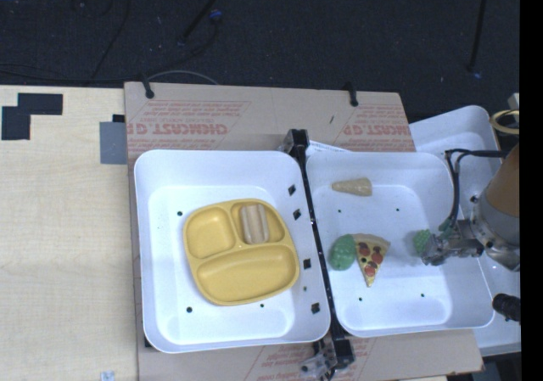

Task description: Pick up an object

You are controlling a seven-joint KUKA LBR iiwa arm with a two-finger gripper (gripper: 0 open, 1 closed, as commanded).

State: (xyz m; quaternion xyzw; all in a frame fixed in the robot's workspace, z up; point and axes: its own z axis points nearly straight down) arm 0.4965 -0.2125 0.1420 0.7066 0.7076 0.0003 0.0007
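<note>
Mirrored red "CHEMCAST GP" print on cardboard sheet

Two white bins, side by side. At nine o'clock, a yellow divided plate with a tan, striped piece in one compartment. At three o'clock, a beige cone, a green lump, a pizza slice in yellow dotted red, another green piece. Brown cardboard printed in red.

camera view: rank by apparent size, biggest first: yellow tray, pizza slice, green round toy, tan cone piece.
1. yellow tray, by far the largest.
2. pizza slice and green round toy: look about alike, so no ranking between them.
3. tan cone piece, slightly smaller, though the margin is thin.
</note>
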